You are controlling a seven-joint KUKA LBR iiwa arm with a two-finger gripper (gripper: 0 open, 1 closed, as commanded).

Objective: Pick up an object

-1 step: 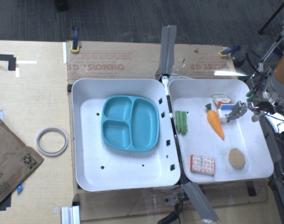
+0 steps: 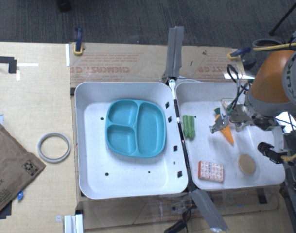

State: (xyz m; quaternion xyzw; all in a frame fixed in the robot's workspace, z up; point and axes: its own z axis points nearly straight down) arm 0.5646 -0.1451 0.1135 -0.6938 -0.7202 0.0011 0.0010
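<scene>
While I look down at the bench, I see two white bins side by side, the left bin [image 2: 84, 144] and the right bin [image 2: 206, 93], and their edges touch in the middle. A blue plate [image 2: 136, 128] with three parts sits in the left bin, with lots of bare white floor around it, mostly near the front edge. In the right bin, a green thing [image 2: 188, 127] lies close to the left wall. A pink box [image 2: 210, 171] sits near the front edge, and a round tan thing [image 2: 246, 164] is just beside it to the right. The middle of that bin has some free floor. My arm [image 2: 274, 81] comes in from the right, and its orange part hangs over the far right side of the bin. The gripper [image 2: 224, 124] points left and down, right over an orange carrot [image 2: 228, 134]. I cannot tell if its fingers are spread or pressed together, because they are small and dark. The carrot is partly hidden under the gripper. A ring of tape [image 2: 54, 146] lies on the bench left of the bins.
</scene>
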